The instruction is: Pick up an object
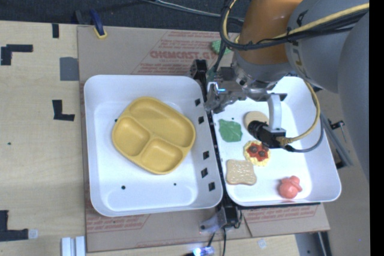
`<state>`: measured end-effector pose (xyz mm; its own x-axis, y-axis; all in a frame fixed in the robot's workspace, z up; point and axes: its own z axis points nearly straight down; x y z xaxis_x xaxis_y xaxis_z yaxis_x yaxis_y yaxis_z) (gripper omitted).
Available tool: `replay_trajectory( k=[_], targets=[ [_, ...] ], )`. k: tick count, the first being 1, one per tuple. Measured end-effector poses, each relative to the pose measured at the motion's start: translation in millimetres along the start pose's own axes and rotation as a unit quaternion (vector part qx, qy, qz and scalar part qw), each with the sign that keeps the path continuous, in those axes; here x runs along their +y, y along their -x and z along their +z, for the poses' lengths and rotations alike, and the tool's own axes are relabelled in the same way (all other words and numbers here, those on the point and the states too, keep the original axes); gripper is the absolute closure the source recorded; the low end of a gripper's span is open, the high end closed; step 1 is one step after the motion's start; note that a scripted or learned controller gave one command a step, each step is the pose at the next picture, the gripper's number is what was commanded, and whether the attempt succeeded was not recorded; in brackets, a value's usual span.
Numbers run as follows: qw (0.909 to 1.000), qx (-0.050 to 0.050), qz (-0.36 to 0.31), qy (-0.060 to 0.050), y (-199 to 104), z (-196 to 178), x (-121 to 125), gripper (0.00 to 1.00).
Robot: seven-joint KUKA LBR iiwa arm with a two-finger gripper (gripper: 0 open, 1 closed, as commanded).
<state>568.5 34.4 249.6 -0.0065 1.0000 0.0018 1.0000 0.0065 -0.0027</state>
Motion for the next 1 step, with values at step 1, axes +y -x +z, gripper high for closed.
replay_trajectory(
  k=[1],
  targets=[
    [1.0,-0.001,0.0,0.0,-51.6,12.5,-16.5,1.0]
  ],
)
